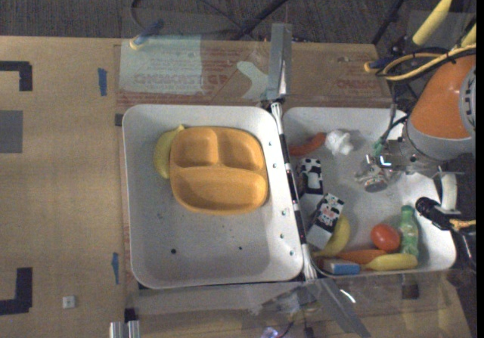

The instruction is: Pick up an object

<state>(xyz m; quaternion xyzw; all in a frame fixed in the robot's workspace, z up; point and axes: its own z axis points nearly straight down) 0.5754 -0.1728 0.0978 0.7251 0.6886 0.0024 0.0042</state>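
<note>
My gripper (370,176) hangs low over the middle of the right bin (355,119), with bare bin floor under it. Its metal fingers look small and blurred. Around it lie a white crumpled item (339,141), a red-orange piece (307,145), two cow-print cartons (311,175) (326,218), a banana (338,238), a red tomato (385,237), a green bottle (408,230), a yellow item (392,261) and an orange carrot (361,255). Nothing shows between the fingers.
The left bin (144,200) holds an orange divided plate (218,169) with a yellow banana (163,153) tucked under its left edge. A metal divider (287,178) separates the bins. The arm's orange band (448,102) looms at the right. A blue-white block (340,268) lies by the front wall.
</note>
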